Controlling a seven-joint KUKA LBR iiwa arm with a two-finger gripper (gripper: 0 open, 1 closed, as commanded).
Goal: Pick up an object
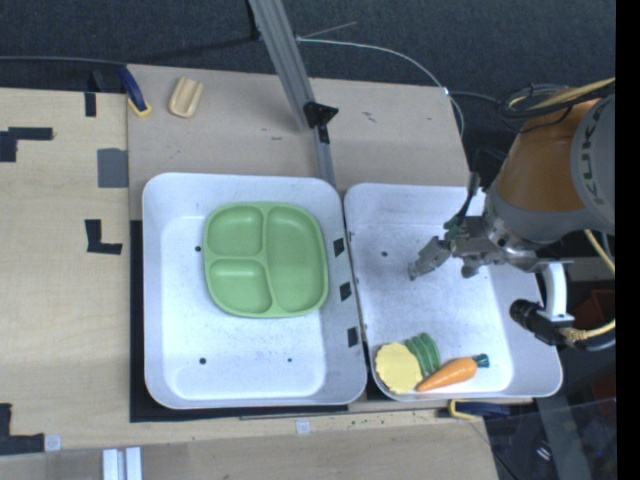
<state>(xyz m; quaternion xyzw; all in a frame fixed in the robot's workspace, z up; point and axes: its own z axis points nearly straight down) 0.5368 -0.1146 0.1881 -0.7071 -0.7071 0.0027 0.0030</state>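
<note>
Carrot (447, 373) sits nearest, at the front wall of the right bin (385, 208), touching a yellow disc (396, 367) with a green ribbed piece (425, 349) wedged behind both. All 3 lie below and slightly left of the end effector (440, 258), well apart from it. End effector hangs over the bin's bare middle with nothing between the fingers; from this angle I can't tell how wide they stand. Reads as the approach step, no grasp yet. Next move: travel toward the front wall, line up over 1 item, descend. Tight spot: cluster hugs the wall, so little finger room on that side. Open floor left of and behind the end effector. Left bin (160, 298) holds a green divided plate (266, 259), far left of it.
</note>
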